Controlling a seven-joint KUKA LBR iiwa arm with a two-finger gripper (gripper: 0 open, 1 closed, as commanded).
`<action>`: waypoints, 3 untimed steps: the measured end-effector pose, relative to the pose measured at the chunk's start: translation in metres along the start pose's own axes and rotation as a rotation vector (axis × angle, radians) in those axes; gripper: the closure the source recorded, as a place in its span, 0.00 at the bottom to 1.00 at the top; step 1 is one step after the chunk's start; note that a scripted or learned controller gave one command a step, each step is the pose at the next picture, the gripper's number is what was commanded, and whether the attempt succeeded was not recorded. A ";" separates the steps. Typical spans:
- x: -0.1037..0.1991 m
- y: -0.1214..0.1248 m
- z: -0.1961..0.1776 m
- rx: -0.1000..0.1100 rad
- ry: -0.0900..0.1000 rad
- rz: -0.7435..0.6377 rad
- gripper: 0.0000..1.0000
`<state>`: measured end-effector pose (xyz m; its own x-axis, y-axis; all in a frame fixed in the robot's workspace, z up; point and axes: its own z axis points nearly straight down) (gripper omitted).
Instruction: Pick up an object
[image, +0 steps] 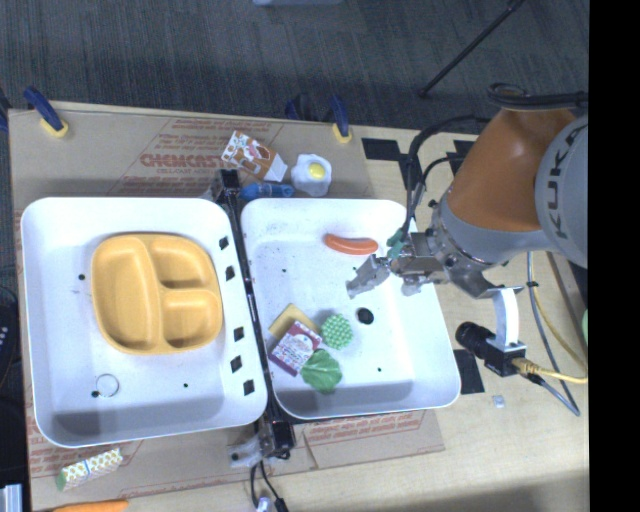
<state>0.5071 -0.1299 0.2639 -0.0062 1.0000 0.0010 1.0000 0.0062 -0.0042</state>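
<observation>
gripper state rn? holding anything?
Gripper: above the right bin, below the orange sausage; nothing seen between its fingers. Open or shut cannot be told.

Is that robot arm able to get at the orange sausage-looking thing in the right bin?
Probably yes. The sausage lies alone on the bin floor with nothing on or against it, and the gripper hovers just beside it in the same bin.
</observation>
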 end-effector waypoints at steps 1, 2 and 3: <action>0.012 0.012 0.153 0.000 0.000 -0.126 0.00; 0.032 -0.018 0.168 -0.017 -0.003 -0.030 0.00; 0.028 -0.025 0.169 -0.015 -0.005 -0.402 0.00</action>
<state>0.4809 -0.1017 0.0953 -0.3972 0.9177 -0.0051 0.9177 0.3972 0.0104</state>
